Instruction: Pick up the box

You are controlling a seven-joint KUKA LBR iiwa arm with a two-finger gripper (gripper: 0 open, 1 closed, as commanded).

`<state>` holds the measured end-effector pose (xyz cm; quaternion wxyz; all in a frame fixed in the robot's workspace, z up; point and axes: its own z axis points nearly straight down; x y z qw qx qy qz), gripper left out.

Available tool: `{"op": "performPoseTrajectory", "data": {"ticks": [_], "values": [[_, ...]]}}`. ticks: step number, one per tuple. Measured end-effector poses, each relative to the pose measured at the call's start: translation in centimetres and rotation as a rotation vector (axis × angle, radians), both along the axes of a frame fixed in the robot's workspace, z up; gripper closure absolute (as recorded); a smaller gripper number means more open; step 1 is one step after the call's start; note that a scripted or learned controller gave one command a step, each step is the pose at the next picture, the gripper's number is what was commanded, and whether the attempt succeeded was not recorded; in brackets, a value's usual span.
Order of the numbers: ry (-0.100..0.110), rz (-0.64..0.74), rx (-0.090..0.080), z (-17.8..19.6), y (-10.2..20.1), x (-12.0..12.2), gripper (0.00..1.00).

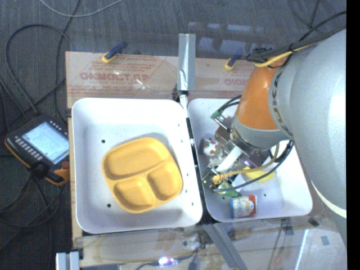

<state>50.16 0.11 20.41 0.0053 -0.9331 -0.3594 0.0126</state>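
The arm's gripper [229, 161] hangs low over clutter in the right bin [298, 198], its grasp impossible to judge, while no box can be made out with certainty, leaving the pick seemingly unfinished beside the yellow tray [142, 174].

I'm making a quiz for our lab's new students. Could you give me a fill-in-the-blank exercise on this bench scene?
1. The yellow divided tray lies in the ____ bin of the view.
2. The tray has ____ compartments.
3. The small can lies in the right bin near its ____ edge in the view.
4. The band above the arm's wrist is ____.

Missing words: left; three; lower; orange
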Motion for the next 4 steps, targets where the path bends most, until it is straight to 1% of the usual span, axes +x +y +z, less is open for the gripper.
{"op": "performPoseTrajectory", "data": {"ticks": [2, 3, 4], "values": [[0.013, 0.0, 0.0, 1.5, 0.0, -0.2, 1.0], [0.013, 0.0, 0.0, 1.5, 0.0, -0.2, 0.0], [-0.02, 0.272, 0.004, -2.2, -0.6, -2.0, 0.0]]}}
